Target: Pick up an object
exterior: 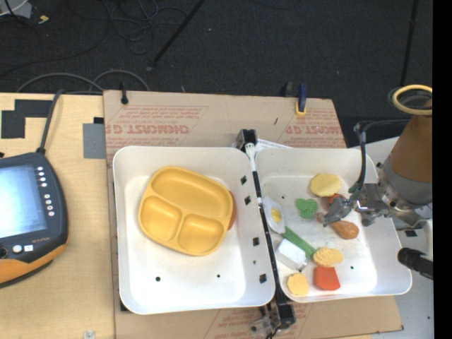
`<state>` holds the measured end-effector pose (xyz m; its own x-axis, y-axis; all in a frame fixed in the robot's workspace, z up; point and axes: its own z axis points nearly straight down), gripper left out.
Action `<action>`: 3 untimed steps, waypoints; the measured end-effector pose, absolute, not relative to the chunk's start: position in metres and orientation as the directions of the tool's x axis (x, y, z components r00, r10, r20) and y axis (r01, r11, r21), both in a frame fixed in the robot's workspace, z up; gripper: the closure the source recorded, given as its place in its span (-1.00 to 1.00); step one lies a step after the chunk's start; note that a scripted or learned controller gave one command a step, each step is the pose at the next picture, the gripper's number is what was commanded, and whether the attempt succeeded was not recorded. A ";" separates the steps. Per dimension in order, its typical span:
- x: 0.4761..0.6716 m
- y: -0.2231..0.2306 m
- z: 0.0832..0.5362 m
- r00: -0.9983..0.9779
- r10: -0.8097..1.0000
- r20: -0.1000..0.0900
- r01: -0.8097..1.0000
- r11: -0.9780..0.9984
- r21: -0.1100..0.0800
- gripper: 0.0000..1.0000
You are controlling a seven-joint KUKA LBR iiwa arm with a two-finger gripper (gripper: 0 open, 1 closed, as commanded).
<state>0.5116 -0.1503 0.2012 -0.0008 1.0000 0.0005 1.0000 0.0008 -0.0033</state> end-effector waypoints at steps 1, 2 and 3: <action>0.511 -0.151 0.210 0.000 1.000 0.002 1.000 0.000 -0.007 1.00; 0.495 -0.060 0.217 -0.008 1.000 0.005 1.000 0.008 -0.007 1.00; 0.489 0.056 0.337 -0.015 1.000 0.004 1.000 0.015 0.005 1.00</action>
